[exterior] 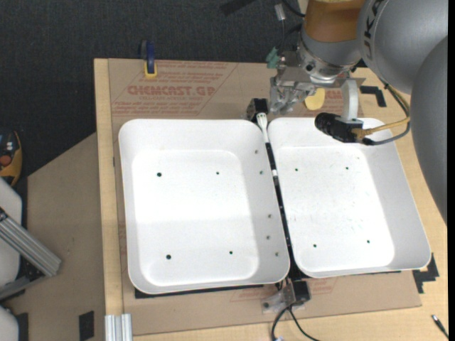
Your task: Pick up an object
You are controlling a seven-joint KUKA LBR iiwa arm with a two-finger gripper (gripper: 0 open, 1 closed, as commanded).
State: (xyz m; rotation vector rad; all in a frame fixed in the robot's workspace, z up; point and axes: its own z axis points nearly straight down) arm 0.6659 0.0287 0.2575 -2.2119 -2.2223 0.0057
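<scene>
Pincer (pixel 290 99) above far edge, two white bins (pixel 142 141)

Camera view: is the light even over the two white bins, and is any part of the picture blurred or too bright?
Camera view: the left bin has a brighter band across its lower floor, the right bin looks evenly lit; the arm at the top right is soft and close; the brown board stays sharp, its red print readable.

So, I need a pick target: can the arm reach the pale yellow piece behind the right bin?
Probably yes: the pale yellow piece sits beside the gripper, nothing covering it; what it rests on is unclear.
</scene>
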